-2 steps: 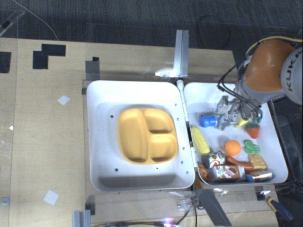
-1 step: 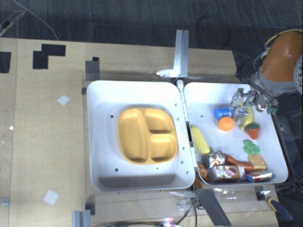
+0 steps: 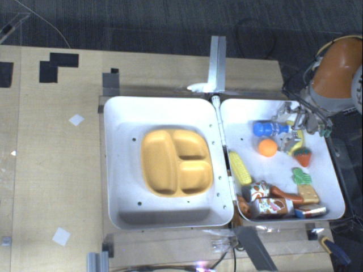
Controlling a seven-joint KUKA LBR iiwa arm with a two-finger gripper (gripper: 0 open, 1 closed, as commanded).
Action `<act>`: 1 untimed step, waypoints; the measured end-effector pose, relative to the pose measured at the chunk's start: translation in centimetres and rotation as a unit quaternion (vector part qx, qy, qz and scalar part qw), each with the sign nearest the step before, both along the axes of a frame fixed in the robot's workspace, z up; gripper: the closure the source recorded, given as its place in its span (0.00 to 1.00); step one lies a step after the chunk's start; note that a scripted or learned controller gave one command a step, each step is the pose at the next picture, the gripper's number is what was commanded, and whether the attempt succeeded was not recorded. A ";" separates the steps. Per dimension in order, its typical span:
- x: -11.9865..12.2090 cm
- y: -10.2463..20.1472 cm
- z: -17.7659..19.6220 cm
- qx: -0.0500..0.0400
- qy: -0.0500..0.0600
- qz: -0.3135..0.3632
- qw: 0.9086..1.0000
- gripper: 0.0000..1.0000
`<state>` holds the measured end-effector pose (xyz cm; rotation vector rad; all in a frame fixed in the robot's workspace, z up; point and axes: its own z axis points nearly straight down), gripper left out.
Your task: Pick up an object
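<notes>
My gripper (image 3: pixel 294 130) hangs low over the far right part of the right bin (image 3: pixel 334 177), its metal fingers pointing down among the toys. Right under and beside it lie a blue bottle (image 3: pixel 265 129), an orange ball (image 3: pixel 267 147), a yellow piece (image 3: pixel 296 146) and a red strawberry-like toy (image 3: pixel 303 157). Nothing shows clearly between the fingers. Nearer the front lie a corn cob (image 3: pixel 240 168), a green toy (image 3: pixel 302 176), a brown cracker-like block (image 3: pixel 309 194) and a red-and-white packet (image 3: pixel 266 200).
The left bin (image 3: pixel 122 152) holds a yellow divided tray (image 3: pixel 176 161). A metal post (image 3: pixel 218 61) stands behind the wall between the bins. The arm's orange band (image 3: pixel 336 67) rises at the right edge. Wooden bench surrounds both bins.
</notes>
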<state>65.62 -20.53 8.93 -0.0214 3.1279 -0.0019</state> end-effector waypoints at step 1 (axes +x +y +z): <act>1.3 7.1 -0.1 0.001 0.009 -0.004 1.000 0.00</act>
